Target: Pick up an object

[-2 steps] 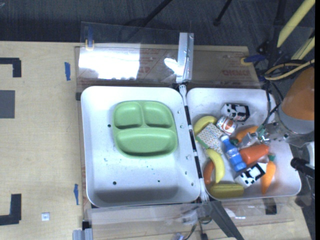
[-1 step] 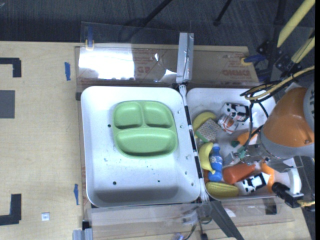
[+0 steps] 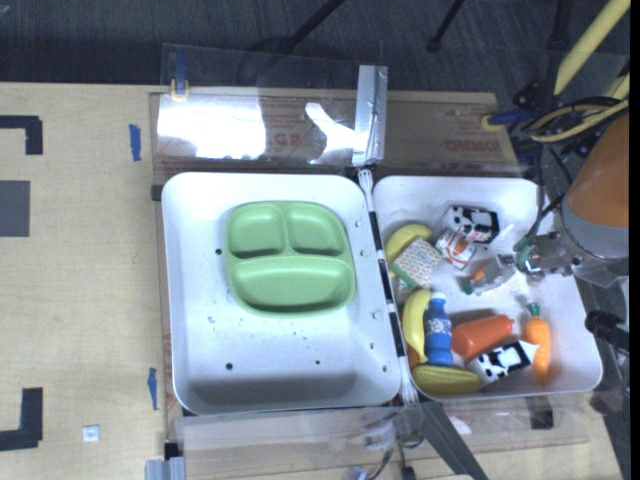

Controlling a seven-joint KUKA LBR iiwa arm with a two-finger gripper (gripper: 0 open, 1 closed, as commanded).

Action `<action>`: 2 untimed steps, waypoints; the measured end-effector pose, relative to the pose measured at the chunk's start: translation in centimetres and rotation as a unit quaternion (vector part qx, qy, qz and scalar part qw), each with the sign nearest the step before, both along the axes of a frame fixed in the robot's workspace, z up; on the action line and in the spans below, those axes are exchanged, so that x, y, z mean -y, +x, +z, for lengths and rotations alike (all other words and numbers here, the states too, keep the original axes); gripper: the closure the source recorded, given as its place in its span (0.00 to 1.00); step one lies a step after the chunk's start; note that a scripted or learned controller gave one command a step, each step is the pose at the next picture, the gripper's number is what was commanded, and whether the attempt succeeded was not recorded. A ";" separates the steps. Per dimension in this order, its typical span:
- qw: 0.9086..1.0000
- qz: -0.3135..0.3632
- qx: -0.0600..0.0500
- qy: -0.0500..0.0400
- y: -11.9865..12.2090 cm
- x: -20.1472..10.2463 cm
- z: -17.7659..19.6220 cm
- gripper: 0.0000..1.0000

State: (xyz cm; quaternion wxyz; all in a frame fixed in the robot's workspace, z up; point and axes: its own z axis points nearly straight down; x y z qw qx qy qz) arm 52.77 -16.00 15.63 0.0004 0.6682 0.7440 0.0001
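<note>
Two bins, one full of toys

Two white bins sit side by side. The left bin [image 3: 190, 268] holds one green tray [image 3: 290, 255]. The right bin [image 3: 575, 363] holds bananas [image 3: 407, 240], a blue bottle [image 3: 437, 330], a carrot [image 3: 540, 346] and small jumbled bits. The gripper [image 3: 527, 258] hangs over them; its grip is unclear.

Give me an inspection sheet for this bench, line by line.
Surface: wooden bench bearing two white bins side by side.
Job's things: right bin holds bananas, a blue bottle, an orange carrot and small packets.
Clutter: green divided plate in left bin.
Grippers: gripper over right bin's right side.
Cables: yellow and black cables, upper right.
Surroundings: dark carpet, stand legs.
</note>
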 end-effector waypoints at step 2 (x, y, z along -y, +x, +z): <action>0.998 -0.068 0.002 0.005 4.5 4.2 -6.8 0.00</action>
